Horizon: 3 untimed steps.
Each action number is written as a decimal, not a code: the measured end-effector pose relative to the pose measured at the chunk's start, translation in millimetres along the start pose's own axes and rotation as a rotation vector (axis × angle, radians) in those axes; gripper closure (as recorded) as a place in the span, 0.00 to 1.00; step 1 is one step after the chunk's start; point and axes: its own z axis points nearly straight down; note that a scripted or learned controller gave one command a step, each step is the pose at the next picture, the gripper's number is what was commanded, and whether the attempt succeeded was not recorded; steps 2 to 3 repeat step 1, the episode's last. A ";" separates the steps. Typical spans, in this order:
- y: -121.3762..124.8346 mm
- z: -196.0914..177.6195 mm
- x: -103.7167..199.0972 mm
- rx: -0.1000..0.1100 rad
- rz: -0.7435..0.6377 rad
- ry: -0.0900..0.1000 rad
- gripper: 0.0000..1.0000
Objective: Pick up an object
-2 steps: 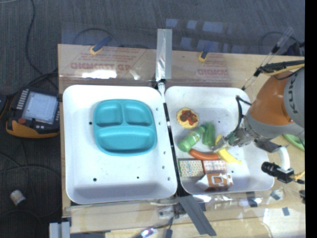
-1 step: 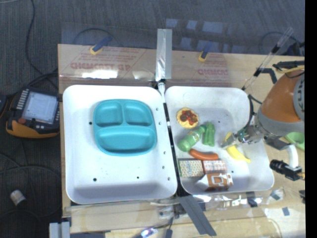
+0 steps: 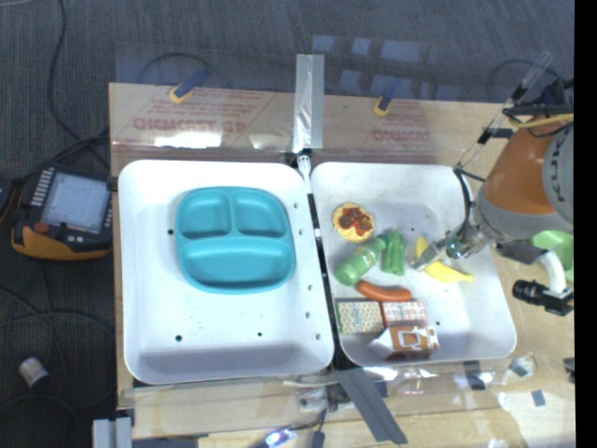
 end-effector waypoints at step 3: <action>-2.1 -155.9 -4.2 0.007 -0.116 0.013 1.00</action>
